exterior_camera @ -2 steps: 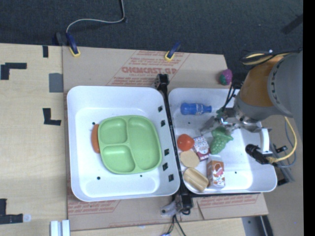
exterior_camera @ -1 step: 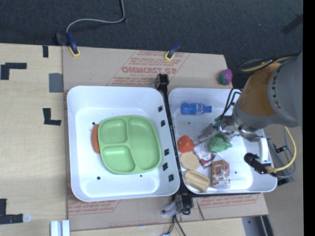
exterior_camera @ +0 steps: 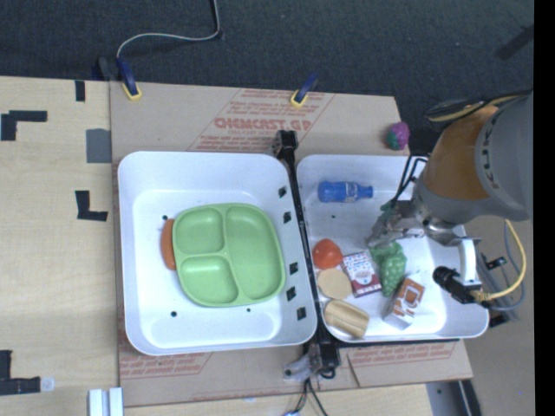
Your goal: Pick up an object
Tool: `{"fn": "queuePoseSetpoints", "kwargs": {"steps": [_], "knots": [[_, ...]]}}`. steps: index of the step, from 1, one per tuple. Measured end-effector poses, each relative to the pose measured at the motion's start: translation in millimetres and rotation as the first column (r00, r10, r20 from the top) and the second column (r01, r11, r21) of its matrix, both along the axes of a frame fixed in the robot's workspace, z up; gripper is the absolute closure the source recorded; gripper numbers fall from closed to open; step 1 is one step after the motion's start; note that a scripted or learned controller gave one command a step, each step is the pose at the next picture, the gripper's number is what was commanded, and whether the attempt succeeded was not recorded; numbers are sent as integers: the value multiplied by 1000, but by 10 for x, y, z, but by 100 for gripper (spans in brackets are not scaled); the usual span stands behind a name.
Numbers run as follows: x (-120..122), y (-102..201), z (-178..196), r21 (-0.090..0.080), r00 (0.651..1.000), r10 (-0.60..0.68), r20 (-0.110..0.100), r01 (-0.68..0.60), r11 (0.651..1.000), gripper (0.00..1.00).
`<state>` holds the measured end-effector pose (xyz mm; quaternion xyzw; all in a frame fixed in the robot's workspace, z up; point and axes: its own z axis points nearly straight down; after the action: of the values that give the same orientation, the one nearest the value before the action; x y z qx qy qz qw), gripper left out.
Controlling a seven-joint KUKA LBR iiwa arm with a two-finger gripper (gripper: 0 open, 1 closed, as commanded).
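Gripper [exterior_camera: 388,230] down in the right bin [exterior_camera: 373,170], its fingertips at the top of the green leafy toy [exterior_camera: 392,265]

The green leafy toy lies in the right half of the right bin, between a small red-and-white packet [exterior_camera: 361,273] on its left and an orange-and-white carton [exterior_camera: 405,301] at its lower right; the gripper's fingers meet its upper edge, but I cannot tell whether they are spread or closed, nor whether anything sits between them. Further left in the same bin are a red-orange round piece [exterior_camera: 327,252], a tan disc [exterior_camera: 333,282] and a bread-like loaf [exterior_camera: 346,317], with a blue bottle [exterior_camera: 344,191] lying on its side near the top. The left bin [exterior_camera: 139,180] holds a green divided plate [exterior_camera: 229,254] with an orange object [exterior_camera: 166,243] tucked at its left edge
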<state>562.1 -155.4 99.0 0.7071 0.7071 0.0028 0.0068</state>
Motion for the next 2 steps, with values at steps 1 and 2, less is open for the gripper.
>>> {"fn": "queuePoseSetpoints", "kwargs": {"steps": [1, 2], "knots": [[-4, 1, -9, 0, 1000, 0, -2, 0, 1000, 0], [-232, -28, -105, 2, 1000, 3, 0, -3, 1000, 0]]}}
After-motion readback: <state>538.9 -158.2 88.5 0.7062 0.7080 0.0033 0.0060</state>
